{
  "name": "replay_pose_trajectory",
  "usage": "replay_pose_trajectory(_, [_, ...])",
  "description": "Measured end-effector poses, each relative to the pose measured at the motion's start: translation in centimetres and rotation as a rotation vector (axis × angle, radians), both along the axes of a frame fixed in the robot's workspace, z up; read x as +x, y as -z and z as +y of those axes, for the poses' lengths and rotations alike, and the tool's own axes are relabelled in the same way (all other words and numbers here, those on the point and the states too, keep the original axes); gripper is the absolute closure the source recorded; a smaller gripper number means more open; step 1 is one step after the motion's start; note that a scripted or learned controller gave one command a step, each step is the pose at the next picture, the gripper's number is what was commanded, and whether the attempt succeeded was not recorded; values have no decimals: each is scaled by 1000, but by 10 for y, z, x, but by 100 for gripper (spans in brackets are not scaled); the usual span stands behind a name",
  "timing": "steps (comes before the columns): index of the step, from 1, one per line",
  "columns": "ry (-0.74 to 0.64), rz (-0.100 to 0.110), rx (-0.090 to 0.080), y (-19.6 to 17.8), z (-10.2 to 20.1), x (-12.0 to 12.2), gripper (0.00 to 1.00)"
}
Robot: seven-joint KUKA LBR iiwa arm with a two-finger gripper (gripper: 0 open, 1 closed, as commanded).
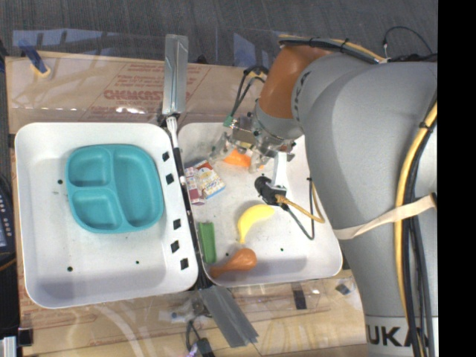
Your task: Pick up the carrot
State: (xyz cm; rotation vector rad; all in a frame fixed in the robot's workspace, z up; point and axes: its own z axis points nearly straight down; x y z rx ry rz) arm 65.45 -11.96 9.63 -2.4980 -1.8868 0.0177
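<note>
Carrot (236, 159) lies in far part of right bin (316, 262), small orange piece just under the gripper (242, 141); cannot tell the claw's state or whether it has hold of anything, wrist blocks it. Likely risk: claw closes off-centre and nudges carrot toward snack packet (203, 183) just left, or slips off the small piece; banana (253, 219), green item (206, 242) and brown piece (236, 259) sit nearer; teal tray (114, 187) in left bin (44, 143). Red print on cardboard (111, 88) unreadable; "UK" letters on arm base (390, 336).

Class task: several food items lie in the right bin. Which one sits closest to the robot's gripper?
The orange carrot, right beside the gripper at the bin's far end. The banana, green item and brown item lie nearer the camera.
</note>
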Motion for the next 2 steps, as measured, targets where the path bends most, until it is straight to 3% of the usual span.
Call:
replay_pose_trajectory(1, [-5, 6, 1, -7, 0, -1, 100])
replay_pose_trajectory(2, [-5, 7, 0, -7, 0, -1, 0])
